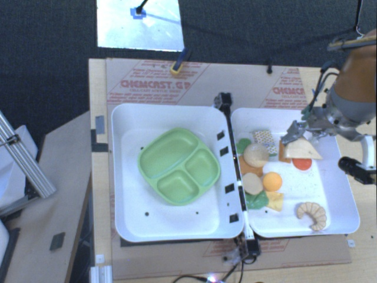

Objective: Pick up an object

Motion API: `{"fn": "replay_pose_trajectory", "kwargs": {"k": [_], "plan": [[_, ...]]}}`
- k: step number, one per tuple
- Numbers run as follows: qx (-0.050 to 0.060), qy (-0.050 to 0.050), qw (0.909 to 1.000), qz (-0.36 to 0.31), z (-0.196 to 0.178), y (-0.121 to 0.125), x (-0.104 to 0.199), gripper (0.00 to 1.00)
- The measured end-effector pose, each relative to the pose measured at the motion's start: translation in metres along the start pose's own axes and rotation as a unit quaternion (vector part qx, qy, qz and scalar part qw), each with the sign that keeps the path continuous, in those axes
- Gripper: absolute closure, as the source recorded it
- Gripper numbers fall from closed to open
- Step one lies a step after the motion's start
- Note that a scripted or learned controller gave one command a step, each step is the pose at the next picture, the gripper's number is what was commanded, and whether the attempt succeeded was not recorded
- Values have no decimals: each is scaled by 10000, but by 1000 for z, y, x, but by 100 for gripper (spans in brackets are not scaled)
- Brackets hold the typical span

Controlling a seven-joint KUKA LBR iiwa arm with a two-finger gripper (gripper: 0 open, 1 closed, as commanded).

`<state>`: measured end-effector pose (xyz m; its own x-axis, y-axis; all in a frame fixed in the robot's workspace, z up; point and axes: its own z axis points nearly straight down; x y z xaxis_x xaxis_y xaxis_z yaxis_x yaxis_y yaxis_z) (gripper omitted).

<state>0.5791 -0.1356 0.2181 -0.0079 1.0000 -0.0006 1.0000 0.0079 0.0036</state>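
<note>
We log the pincer (294,135) low over the right bin (344,217), its tips at the sandwich wedge (301,150); we cannot tell whether it is apart or together, and nothing is visibly lifted, so the pick looks still to do. Just below it lies a red slice (302,164); further left an orange ball (272,181), beyond it a croissant (312,214). Well left, the other bin (126,217) holds a green divided tray (178,165).
</note>
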Motion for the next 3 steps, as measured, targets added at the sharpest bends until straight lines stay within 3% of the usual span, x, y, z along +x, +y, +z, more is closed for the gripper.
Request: {"fn": "replay_pose_trajectory", "kwargs": {"k": [2, 3], "plan": [[4, 5, 10000, 9, -8, 40, 96, 100], [3, 6, 10000, -5, -9, 49, 157, 100]]}}
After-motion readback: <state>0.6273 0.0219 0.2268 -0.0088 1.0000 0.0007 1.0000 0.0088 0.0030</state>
